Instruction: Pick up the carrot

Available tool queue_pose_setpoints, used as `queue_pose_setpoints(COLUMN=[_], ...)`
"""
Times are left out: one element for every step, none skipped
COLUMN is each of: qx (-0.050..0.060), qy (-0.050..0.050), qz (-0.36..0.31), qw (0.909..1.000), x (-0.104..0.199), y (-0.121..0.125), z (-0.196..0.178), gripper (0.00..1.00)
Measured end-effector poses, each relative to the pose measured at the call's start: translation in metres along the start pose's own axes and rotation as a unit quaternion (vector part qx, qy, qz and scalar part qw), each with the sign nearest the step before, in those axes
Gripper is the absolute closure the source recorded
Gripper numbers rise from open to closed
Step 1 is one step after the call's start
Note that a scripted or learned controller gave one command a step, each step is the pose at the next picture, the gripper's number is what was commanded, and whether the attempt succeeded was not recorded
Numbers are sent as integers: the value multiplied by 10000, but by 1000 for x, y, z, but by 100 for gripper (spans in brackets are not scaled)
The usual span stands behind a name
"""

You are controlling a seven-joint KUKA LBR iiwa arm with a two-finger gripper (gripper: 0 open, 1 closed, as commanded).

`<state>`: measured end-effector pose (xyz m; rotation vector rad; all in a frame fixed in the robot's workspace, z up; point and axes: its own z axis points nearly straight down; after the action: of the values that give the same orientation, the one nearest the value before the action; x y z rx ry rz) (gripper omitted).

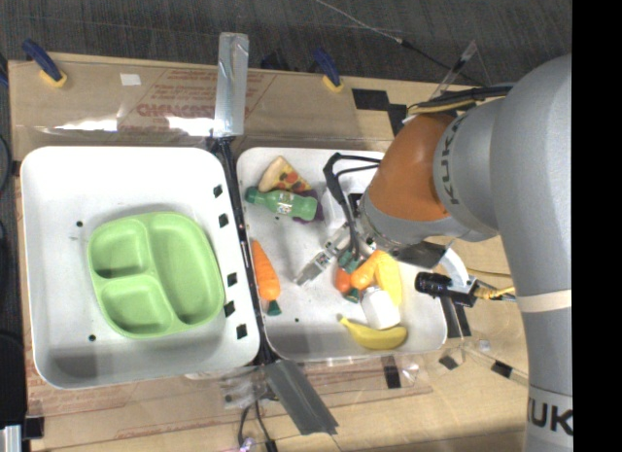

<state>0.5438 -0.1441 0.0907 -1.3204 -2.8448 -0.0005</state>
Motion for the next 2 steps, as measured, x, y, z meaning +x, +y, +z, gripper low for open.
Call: queue_pose_setpoints(qx=[0,2], qy=[-4,0], qz=[388,354], qw=[9992,9994], x=[48,48], y=[-4,-3], z=[0,-10], gripper=[0,100])
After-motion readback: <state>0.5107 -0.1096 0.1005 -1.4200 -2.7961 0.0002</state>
